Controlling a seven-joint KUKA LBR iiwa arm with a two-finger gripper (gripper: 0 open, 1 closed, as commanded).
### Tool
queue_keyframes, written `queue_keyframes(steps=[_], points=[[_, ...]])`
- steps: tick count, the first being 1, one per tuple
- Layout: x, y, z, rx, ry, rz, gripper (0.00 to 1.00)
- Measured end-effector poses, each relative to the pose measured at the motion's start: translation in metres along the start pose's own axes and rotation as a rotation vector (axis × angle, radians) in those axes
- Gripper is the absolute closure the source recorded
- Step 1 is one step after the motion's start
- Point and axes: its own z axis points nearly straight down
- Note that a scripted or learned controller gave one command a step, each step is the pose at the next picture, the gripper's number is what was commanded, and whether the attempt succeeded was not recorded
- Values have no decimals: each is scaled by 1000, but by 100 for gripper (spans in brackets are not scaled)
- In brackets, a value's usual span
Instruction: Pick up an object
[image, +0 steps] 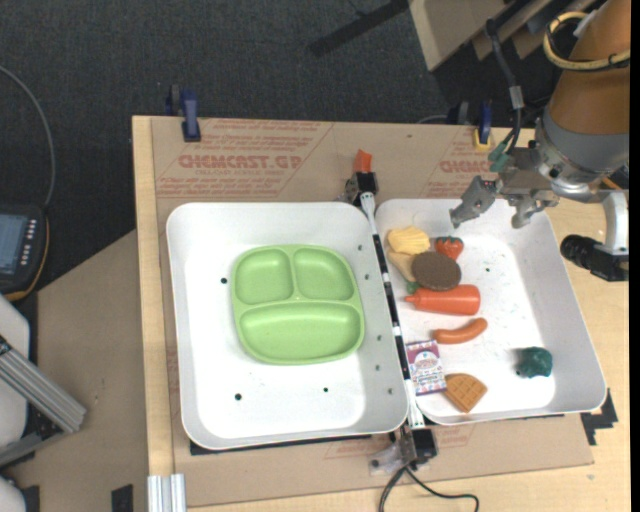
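Observation:
My gripper (495, 209) hangs open over the far edge of the right bin (575, 330), nothing between its fingers (469, 205). Just below and left of it lie a small red tomato (451, 246), a yellow piece (408, 240) and a brown round patty (436, 270). Further toward the front are an orange carrot (445, 298), a sausage (460, 331), a teal lump (534, 362), a small printed packet (426, 366) and a waffle-like wedge (465, 391).
The left bin (200, 300) holds a green three-compartment plate (297, 303). A black clamp with an orange top (362, 180) stands at the far end of the ridge between the bins. A blue clamp (186, 112) grips the board's far left edge.

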Motion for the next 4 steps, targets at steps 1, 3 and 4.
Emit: queue_keyframes(steps=[1, 3, 4], points=[[-27, -10, 105, 10, 1, 4, 0], [-70, 65, 183, -7, -3, -1, 0], [-69, 65, 172, -8, -3, -1, 100]])
